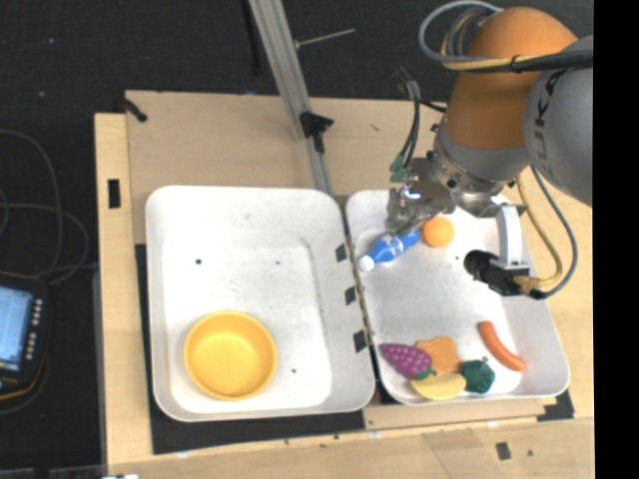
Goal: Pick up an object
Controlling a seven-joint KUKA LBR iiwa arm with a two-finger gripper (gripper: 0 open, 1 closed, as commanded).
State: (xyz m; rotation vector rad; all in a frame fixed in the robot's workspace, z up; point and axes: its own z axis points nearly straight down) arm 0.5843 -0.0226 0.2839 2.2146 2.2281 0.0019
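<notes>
Progress looks early from my seat: nothing is lifted yet, so the whole pick is still to do. I see the hand (pixel 411 204) low over the far end of the right bin (pixel 439 297), under the grey and orange arm (pixel 499 78). I cannot tell whether it is open or closed; the wrist hides that part and the view is too coarse there.

Just below the hand and a little toward the left bin (pixel 240 257) lies a bottle (pixel 389 248), blue and white, on its side on the bin floor. Just beside the hand, on the arm's side, sits an orange ball (pixel 437 232). Either could be the target; I judge the bottle likelier, since the hand sits almost on its upper end. I see neither of them raised.

Well away from the hand, at the near end of the same bin, lie grapes (pixel 403 358), a banana (pixel 439 386), a green piece (pixel 478 374) and a sausage (pixel 499 346). A yellow bowl (pixel 230 353) sits in the left bin, farther off still.

What remains, as I read it: close on one thing and raise it clear of the bin.
</notes>
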